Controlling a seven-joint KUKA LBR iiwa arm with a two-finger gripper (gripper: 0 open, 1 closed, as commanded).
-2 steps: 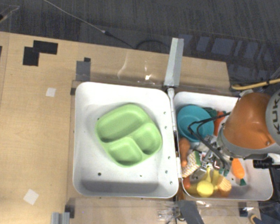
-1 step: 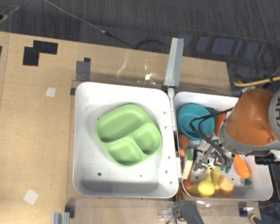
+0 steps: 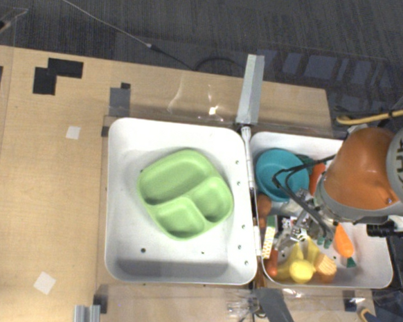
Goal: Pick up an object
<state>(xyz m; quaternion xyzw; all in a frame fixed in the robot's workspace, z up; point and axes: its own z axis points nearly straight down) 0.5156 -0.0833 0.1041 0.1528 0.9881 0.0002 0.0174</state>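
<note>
Gripper descending into cluttered right bin

Arm is reaching over right bin [image 3: 380, 271]; gripper [image 3: 294, 233] is hovering above yellow toy [image 3: 301, 270] beside orange carrot [image 3: 344, 243]. Grasp state: cannot tell. Best bet is centering on one item, avoiding teal bowl [image 3: 276, 171].

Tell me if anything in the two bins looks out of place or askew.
The green divided plate lies turned at a slant in the left bin, not squared to its walls. In the right bin, the toys are heaped under the gripper. No spill or damage shows.
</note>
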